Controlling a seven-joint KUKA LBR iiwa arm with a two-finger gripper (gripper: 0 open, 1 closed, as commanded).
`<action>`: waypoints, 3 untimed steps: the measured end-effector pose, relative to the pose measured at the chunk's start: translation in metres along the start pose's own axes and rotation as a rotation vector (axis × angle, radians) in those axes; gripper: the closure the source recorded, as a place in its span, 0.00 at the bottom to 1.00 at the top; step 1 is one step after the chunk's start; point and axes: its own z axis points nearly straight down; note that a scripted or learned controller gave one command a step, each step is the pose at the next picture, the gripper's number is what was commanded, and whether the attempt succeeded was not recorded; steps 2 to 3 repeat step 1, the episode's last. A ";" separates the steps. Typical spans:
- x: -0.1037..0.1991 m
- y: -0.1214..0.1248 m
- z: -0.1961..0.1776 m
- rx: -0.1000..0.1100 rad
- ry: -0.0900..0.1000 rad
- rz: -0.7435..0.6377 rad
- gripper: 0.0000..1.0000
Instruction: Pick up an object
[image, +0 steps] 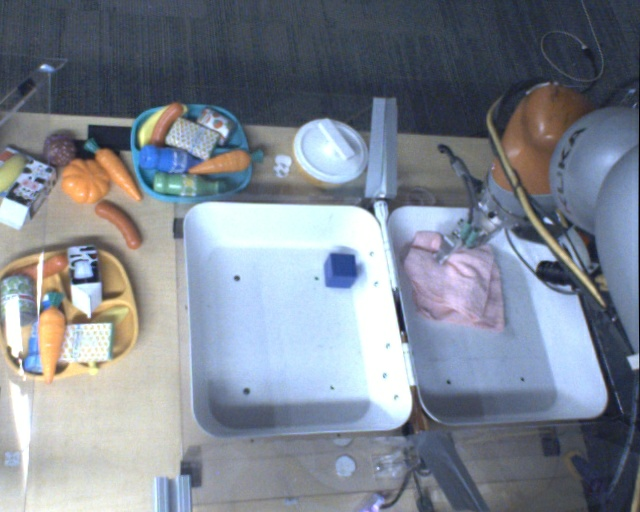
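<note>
Grey arm reaching down to a crumpled pink cloth in the right white bin.

The grey KUKA arm with its orange band (540, 125) slants in from the right, its two-finger gripper (462, 238) tipped down at the upper edge of the crumpled pink cloth (455, 280), touching it; whether it is clenched or released I cannot tell. The cloth lies in the upper left part of the right shallow white bin (560, 390). Left of the cloth, in the left white bin (250, 400), sits a small blue cube (341, 269).

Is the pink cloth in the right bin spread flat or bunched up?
Bunched. The pink cloth lies crumpled with folds and uneven edges in the right bin, and the gripper is at its upper edge.
</note>
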 end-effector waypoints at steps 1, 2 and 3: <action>0.017 -0.044 -0.022 0.004 0.006 -0.060 0.00; 0.017 -0.044 -0.022 0.004 0.006 -0.060 0.00; 0.017 -0.044 -0.022 0.004 0.006 -0.060 0.00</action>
